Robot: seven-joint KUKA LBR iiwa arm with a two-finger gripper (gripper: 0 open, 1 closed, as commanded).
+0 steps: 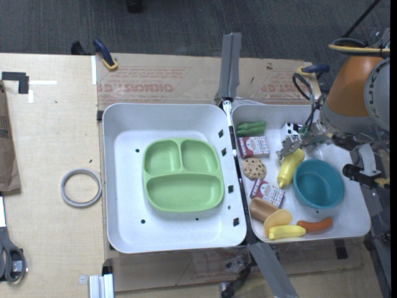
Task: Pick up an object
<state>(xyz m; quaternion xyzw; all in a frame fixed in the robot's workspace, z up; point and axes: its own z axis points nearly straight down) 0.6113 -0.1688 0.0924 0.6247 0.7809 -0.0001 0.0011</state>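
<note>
We saw the pincer (290, 145) low in the right bin (353, 223), just above the yellow bottle (288, 168), but we could not tell its state.

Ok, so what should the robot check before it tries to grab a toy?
1. Gripper is over the toy bin: ok, it sits in the bin's upper part.
2. A toy is close by: ok, the yellow bottle lies just below the gripper.
3. Fingers are open wide enough: cannot tell, they are too small and cluttered to read.
4. Gripper is holding nothing already: cannot tell.
5. Room around the bottle: not ok, the blue bowl is right beside it and the cookie is near.
6. Green tray is out of the way: ok, it lies in the other bin.
</note>
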